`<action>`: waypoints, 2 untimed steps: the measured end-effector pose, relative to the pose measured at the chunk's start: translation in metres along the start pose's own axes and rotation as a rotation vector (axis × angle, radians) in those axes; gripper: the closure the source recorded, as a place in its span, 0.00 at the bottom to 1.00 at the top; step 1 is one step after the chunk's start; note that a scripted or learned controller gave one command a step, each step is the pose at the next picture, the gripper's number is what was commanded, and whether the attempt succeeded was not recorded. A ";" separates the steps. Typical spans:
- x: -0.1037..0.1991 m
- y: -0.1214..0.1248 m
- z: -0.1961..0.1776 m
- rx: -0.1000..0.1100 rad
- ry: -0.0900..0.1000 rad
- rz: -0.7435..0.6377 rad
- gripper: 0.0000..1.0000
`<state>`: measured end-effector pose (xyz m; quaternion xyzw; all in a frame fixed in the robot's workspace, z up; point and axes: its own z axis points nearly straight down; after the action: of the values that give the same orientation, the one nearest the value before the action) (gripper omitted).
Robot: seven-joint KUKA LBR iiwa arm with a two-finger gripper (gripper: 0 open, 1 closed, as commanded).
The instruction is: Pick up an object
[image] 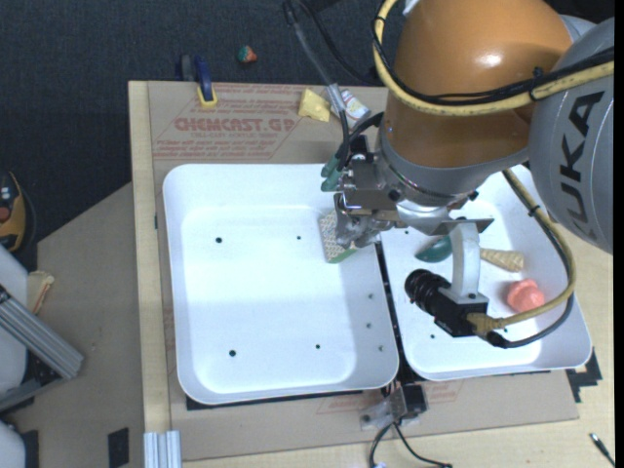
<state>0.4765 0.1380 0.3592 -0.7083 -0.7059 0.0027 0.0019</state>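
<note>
Cabling and a small black clip (411, 398) sit at the bench's near edge, just in front of the seam between the two bins; the left bin (263, 300) shows bare white floor over nearly all its area. In the right bin (546, 354) a pink lump (525, 295) lies nearest, toward the outer side; just beyond it rests a pale cone (502, 258), pointing outward; a teal piece (434, 252) lies further in, partly under the wrist hardware.

Over the divide between the bins the gripper (353, 224) hangs low, below the arm's orange band (468, 47); whether it is spread or pressed together cannot be told, since the wrist covers it from above. Right beneath it, at the left bin's inner edge, lies a small speckled grey-green scrap (334, 239) (touching the tool or merely under it, I cannot tell).

Beyond the bins a brown sheet (244, 125) with red lettering covers the bench; a yellow scrap (314, 105) lies on it; a blue and yellow clamp (203, 81) grips its far edge; a tiny coloured bit (248, 55) rests on the dark floor behind.
</note>
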 end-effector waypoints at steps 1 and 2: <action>0.083 0.002 -0.001 -0.009 0.003 -0.011 1.00; 0.079 0.003 -0.012 -0.010 0.002 -0.006 1.00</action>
<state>0.4794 0.2175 0.3710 -0.7063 -0.7080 -0.0018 -0.0008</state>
